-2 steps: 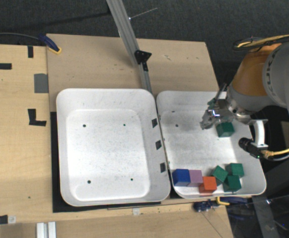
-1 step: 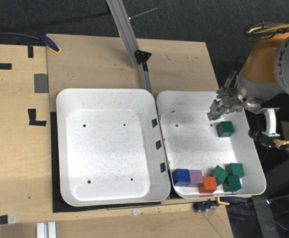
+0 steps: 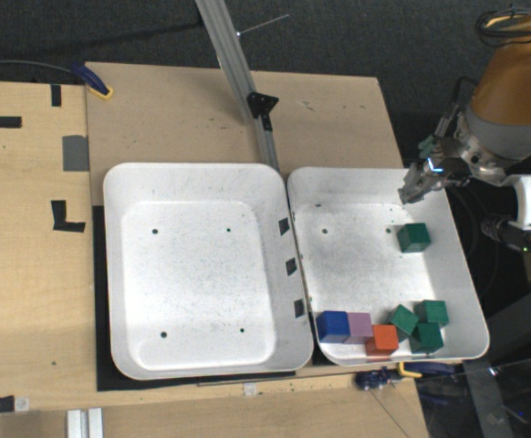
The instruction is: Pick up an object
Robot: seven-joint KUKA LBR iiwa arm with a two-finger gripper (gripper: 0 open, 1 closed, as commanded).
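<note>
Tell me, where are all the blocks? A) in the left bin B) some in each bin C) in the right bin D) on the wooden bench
C: the lone green block and the cluster with the blue block and orange block all lie in the right bin.

Pretty plain setup, a light wooden tabletop with bits of black tape and a grey patch stuck on it, dark grey carpet-like floor behind, and a slanted metal pole crossing the top.
</note>
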